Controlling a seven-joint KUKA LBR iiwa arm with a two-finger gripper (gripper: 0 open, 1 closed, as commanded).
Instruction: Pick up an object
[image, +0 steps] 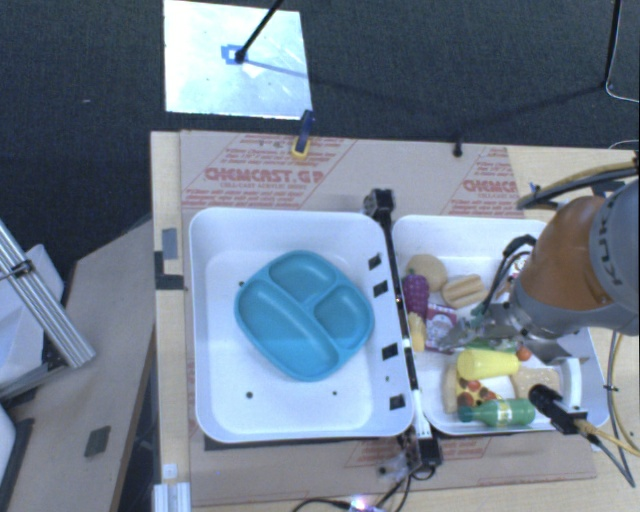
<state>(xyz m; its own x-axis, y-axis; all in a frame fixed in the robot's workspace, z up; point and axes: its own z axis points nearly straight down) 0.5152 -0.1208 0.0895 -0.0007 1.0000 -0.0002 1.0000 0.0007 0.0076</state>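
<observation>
The right bin (470, 228) holds a jumble of toy food: a tan roll (427, 268), a bread-like piece (463, 290), a purple item (415, 293), a yellow piece (487, 363) and a green bottle (505, 411). My gripper (462, 335) reaches down from the arm's orange band (565, 265) into the middle of this bin, just above the yellow piece and right of the purple item. Its tips sit amid the clutter, and I cannot make out anything held there. A blue divided plate (303, 313) lies in the left bin (225, 400).
A black divider (392, 300) runs between the two bins. Cardboard (260, 170) lies under them. A yellow and blue clip (302, 140) sits at the board's far edge. Cables (600, 435) trail by the right bin's near corner.
</observation>
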